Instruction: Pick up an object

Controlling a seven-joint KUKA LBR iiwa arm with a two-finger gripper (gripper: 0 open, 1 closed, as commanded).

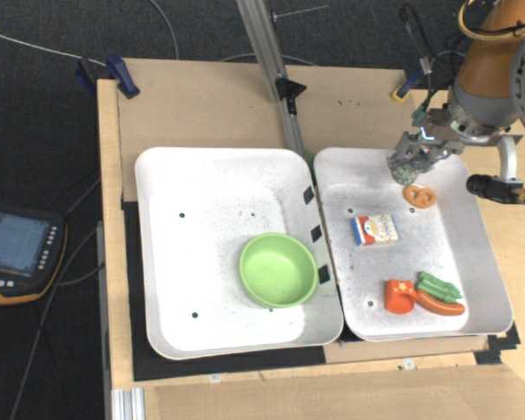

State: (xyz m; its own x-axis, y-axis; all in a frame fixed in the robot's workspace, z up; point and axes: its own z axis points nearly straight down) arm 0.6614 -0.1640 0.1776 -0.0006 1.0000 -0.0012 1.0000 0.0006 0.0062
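Orange arm (497,46) segment, grey wrist, black cables, metallic gripper (409,166) head

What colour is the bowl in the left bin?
Light green; the bowl shows clearly in the camera view, near the left bin's right side.

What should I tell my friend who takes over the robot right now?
Gripper: low over the far end of the right bin, right beside the orange pretzel-shaped toy. Whether it holds anything can't be seen.
Right bin: pretzel toy at the far end, small red, white and blue box in the middle, orange and green toy food at the near end.
Left bin: green bowl.
Done: no pick visible.
Left: grasp one object and lift it.
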